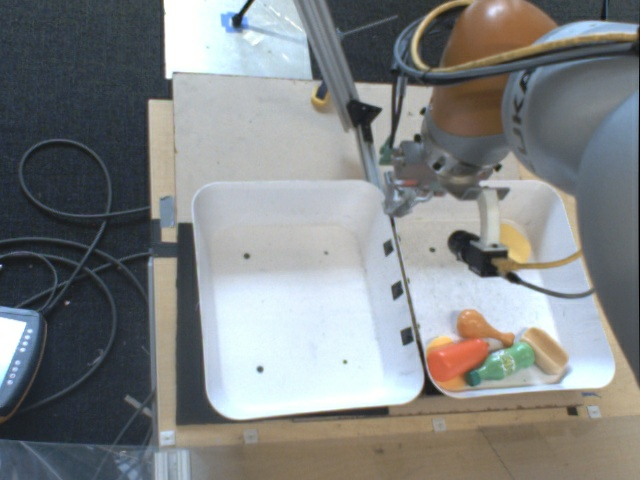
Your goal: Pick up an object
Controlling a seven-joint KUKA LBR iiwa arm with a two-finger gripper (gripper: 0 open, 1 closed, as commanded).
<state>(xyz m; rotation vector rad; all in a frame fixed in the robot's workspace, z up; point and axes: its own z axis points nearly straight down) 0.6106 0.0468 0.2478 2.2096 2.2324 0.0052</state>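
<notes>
Crowded into the near corner of the right-hand shallow white bin (440,293) is a small heap of toy food. A green plastic bottle (503,364) lies on its side, with a red-orange carrot-shaped toy (458,356) touching its neck end and a tan bun-shaped toy (548,350) just beside its base. An orange drumstick-shaped toy (478,324) rests just behind them. Farther back in the same bin a flat yellow piece (516,240) lies partly hidden under the arm.

The two-finger gripper (398,200) hangs over the far left corner of that bin, close to the rims where it meets the left-hand white bin (300,308) and well apart from the heap. Whether the pincer is apart or together cannot be told from this slant. Nothing is seen in its grasp, so the pick looks not yet begun.

All of these toys are probably light, hollow and stiff, with smooth, glossy skins, so weight should be no trouble. Slip is the likelier worry. The green bottle seems the best candidate, since it sits on top and its body is fairly straight-sided. A hold across the middle of that body, square to its long axis, would suit it. The rounded body may roll or squirt out if pinched off-centre. The close neighbours leave little room on either side, so the descent calls for care not to nudge the carrot or the bun.
</notes>
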